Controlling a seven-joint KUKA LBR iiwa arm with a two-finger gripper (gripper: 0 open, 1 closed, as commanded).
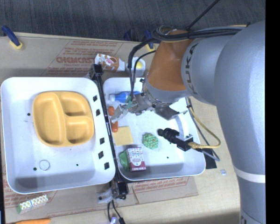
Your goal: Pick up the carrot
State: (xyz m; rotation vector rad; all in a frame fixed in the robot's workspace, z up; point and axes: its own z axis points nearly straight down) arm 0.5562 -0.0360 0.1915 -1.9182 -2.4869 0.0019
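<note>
So the big grey arm with the orange band point(170, 66) comes in from the right and hangs over the far half of the right shallow white bin point(196, 164), with its two-finger gripper point(129, 105) down near that bin's left wall. Can't tell if the fingers are apart or together, the tip is just a dark metal jumble from this angle. The small orange carrot point(113, 118) sits right along the left wall of the right bin, just left of and a bit nearer than the gripper tip; it looks close to it, but I can't see it between any fingers. Near the carrot, towards the front, there's a flat pale yellow cheese-like slice point(123, 135), then a little bunch of green grapes point(150, 140) to its right, and a red-and-white carton point(136, 158) with something green beside it at the near edge. A blue and white thing point(119, 97) lies at the far left of that bin, partly under the gripper. A black cable plug point(173, 137) dangles over the bin's right side. The left white bin point(18, 181) holds a yellow plastic divided tray point(63, 117). A small bottle-shaped object with an orange label point(107, 62) lies on the cardboard beyond the bins.
</note>
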